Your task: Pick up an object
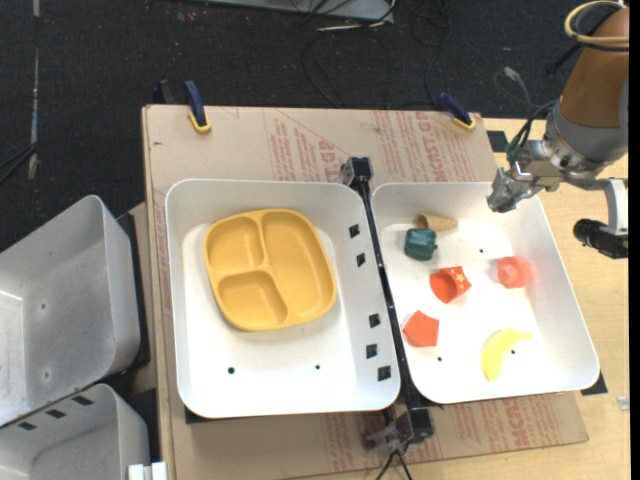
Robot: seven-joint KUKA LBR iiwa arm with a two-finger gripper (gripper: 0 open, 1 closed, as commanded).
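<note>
Camera view, arm: the grey arm with its orange band comes in from the right and hangs over the far right corner of the right bin (575, 338).
Gripper: the gripper (503, 198) sits above the bin's back rim, near the far edge; it carries nothing, and I cannot tell whether it is spread or pressed together.
Things to pick: all lie loose in the right bin, well apart from each other, which leaves room to come down on any one.
Nearest pieces: a tan cone (436, 222) and a teal block (421, 243), touching or nearly so, lie just left of and below the gripper.
Others: a red block (450, 283) mid-bin, a pink cup (513, 271) to its right, an orange wedge (421, 328) and a yellow banana (503, 352) toward the near side.
Left bin: the left bin (190, 368) holds a yellow divided plate (269, 267), out of the arm's likely path.
In the way: the black divider (378, 288) between the bins, and the bin walls; the cone and teal block crowd each other, likely the awkward pair.
Counter: a cardboard sheet (270, 143) held by clamps (197, 108) covers the counter.
</note>
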